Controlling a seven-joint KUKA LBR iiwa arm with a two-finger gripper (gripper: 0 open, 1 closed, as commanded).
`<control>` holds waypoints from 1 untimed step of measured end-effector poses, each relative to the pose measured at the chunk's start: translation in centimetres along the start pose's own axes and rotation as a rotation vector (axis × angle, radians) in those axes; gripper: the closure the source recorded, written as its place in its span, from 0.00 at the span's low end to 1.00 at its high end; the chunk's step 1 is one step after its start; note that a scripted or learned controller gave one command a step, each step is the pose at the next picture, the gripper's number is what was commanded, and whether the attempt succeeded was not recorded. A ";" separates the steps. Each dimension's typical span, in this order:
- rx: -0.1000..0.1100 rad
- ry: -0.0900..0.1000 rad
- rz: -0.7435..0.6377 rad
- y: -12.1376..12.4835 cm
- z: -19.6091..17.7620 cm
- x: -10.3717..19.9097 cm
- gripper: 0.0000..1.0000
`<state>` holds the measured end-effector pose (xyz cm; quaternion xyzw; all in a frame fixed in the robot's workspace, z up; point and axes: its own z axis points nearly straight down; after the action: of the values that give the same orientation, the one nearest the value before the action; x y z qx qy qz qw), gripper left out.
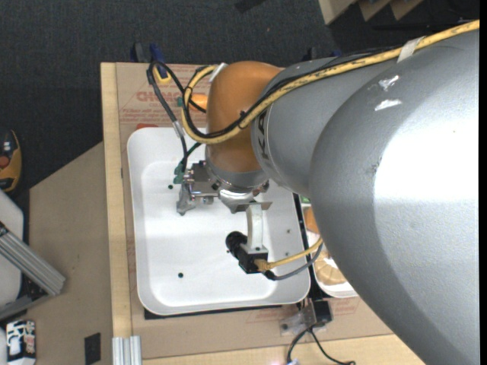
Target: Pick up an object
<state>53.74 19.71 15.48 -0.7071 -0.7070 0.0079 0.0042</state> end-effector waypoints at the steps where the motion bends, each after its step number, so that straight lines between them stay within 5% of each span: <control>1: -0.011 0.003 0.008 -5.3 -3.3 -8.1 0.00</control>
<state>48.47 11.66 18.93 -0.7101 -0.7041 0.0029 0.0012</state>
